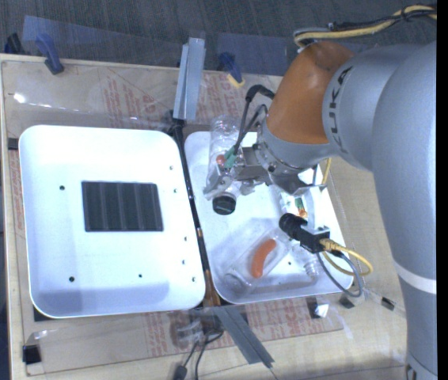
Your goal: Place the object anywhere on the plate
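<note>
Arm (382,109): reaches in from the right, orange band over the wrist.
Gripper (222,182): pointing down-left, low, apparently angled.

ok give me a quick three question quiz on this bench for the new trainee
1. True or false: the dark plate lies in the left bin of the view.
2. Over which place is the gripper? A) left bin B) right bin C) the bare bench
3. Fill in: the wrapped object low in the right bin is ___ in colour.
Key: 1 true; 2 B; 3 orange.
</note>
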`<state>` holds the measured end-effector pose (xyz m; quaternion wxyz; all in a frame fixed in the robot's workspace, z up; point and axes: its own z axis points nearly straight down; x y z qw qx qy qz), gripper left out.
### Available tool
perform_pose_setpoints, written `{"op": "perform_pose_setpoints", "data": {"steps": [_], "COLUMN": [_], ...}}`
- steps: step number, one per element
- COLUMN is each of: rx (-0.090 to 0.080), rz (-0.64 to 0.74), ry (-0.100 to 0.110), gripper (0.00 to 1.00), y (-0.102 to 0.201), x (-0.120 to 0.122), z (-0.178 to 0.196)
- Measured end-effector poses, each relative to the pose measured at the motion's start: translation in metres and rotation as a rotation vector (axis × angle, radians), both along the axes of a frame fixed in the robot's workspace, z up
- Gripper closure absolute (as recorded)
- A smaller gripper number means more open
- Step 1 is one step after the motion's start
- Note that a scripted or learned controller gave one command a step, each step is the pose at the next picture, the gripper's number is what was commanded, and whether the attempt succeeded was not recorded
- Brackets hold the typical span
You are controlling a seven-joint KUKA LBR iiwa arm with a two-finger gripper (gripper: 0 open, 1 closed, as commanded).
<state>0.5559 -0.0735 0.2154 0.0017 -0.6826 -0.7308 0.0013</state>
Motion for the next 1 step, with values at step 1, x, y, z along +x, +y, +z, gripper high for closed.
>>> {"op": "perform_pose_setpoints", "data": {"steps": [1], "rx": [0.000], "rz": [0.276], "ry": [-0.001], "gripper": [1.00], "y": [0.0498], "x": [0.0694], "z": [-0.0089]}}
